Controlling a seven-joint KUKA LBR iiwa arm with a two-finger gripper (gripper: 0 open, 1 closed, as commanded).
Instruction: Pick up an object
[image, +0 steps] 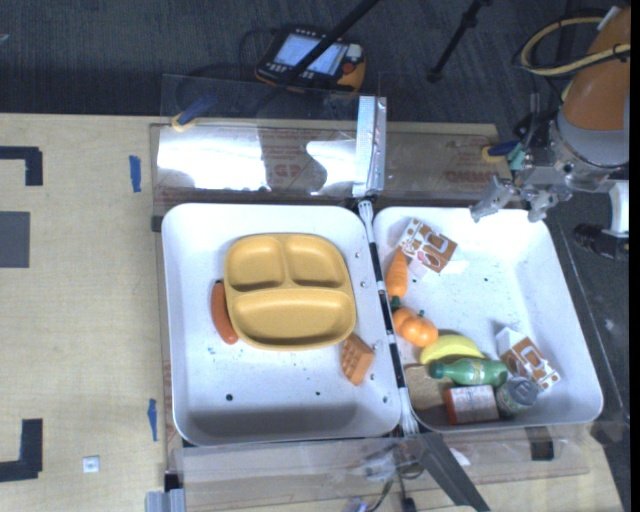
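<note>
Gripper (514, 200): above the far rim of the right bin (570, 300), clear of all items; cannot tell whether jaws are spread or pressed together; nothing seen between them.
Candidates: right bin, mostly crowded toward its near-left side: carrot (397, 273), orange (413, 327), banana (452, 348), green bottle (468, 372), can (471, 404), two cartons (428, 246).
Left bin (190, 300): yellow tray (289, 291) in the middle, sausage (224, 312) against its left edge, waffle (356, 359) at its near-right corner.
Judgement: nothing picked yet; far carton is nearest the gripper; clustered items likely harder to grasp cleanly.
</note>
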